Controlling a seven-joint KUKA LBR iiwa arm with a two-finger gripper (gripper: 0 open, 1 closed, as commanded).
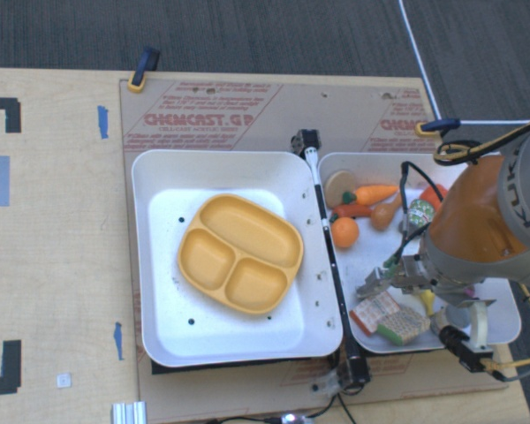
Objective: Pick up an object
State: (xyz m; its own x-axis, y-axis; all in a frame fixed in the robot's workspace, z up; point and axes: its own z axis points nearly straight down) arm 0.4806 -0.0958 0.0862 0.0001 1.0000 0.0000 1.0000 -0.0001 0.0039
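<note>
Arm over the right bin (511, 323) — pincer (390, 279) low among clutter, likely hunting a pick (grip state: can't tell). Candidates there: carrot (376, 193), orange (344, 231), packet (390, 316).

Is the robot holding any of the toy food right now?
Can't tell. The tool is low in the right bin, above a flat packet, but the arm hides whether it grips anything.

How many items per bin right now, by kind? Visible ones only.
Left bin:
yellow divided plate: 1
Right bin, as far as the arm leaves it visible:
carrot: 1
orange fruit: 1
tan pear-shaped piece: 1
flat printed packet: 1
Total: 5
</note>
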